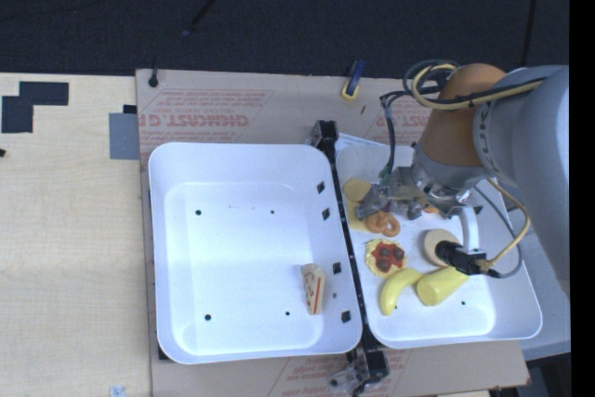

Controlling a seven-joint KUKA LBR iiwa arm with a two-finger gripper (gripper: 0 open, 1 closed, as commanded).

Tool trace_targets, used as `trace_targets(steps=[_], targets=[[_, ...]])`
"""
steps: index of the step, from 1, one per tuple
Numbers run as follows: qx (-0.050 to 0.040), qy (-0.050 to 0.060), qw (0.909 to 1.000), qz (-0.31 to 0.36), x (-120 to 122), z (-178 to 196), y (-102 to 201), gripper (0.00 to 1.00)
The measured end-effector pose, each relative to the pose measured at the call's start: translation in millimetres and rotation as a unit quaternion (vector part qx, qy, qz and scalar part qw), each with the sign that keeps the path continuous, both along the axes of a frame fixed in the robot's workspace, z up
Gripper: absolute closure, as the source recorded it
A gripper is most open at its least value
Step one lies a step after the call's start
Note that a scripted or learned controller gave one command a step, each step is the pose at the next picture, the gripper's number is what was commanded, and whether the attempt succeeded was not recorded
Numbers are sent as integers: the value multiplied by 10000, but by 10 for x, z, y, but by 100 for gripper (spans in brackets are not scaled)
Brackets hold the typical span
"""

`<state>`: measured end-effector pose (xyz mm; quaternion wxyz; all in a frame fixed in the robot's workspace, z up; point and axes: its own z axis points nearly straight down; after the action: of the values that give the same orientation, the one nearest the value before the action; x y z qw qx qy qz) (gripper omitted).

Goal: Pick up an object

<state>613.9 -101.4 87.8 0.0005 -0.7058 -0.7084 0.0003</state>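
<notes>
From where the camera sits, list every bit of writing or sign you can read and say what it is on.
Red print on the cardboard sheet beyond the left bin: upside down from this view, too blurred to read for certain.
Red print on the cardboard at the near edge: mostly cut off, unreadable.
No readable text on the bins or the toy foods.

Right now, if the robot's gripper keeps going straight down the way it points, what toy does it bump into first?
Probably the orange pretzel-shaped toy, which lies right under the gripper in the right bin. The pale yellow piece sits just beside it, so depth is hard to judge from above.
</notes>
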Motion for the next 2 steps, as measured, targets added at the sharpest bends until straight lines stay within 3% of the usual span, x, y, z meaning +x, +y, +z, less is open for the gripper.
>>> trace_targets(steps=[1,2], targets=[[1,-6,10000,-7,310,0,123,0],[0,-17,10000,0,303,1822,732,0]])
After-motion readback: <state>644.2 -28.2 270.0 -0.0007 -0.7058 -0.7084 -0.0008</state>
